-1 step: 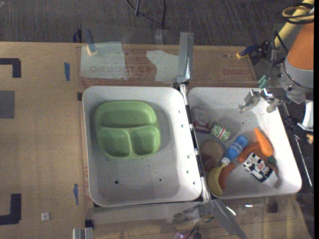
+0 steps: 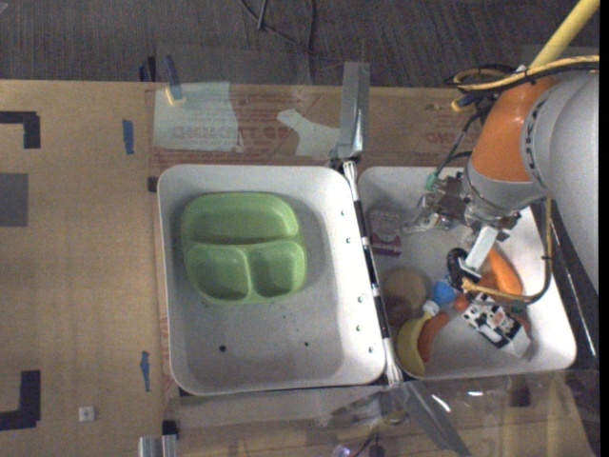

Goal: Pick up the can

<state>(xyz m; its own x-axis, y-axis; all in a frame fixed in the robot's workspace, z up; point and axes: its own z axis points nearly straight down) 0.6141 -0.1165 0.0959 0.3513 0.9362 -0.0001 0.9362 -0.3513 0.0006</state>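
Two white bins side by side on the desk. Left bin (image 2: 190,350) has a green divided plate (image 2: 244,247) in its upper half, toward the back edge. Right bin (image 2: 552,346) is cluttered and the arm (image 2: 533,141) reaches into it from the right edge, orange band above the wrist.

Gripper (image 2: 430,213) sits over the back-left part of the right bin, near the divider between bins — cannot tell how the gripper is set, blurred metal parts only, and nothing visibly clamped in it.

Can (image 2: 385,231) — small reddish-white cylinder lying against the right bin's left wall, just beside and left of the gripper, apart from it as far as I can tell.

Other stuff in right bin, toward the front edge: brownish round object (image 2: 404,288), yellow banana-like piece (image 2: 409,346), orange item (image 2: 502,272), bottle with a blue cap (image 2: 443,296), and a black-and-white patterned box (image 2: 493,320) near the front-right corner.
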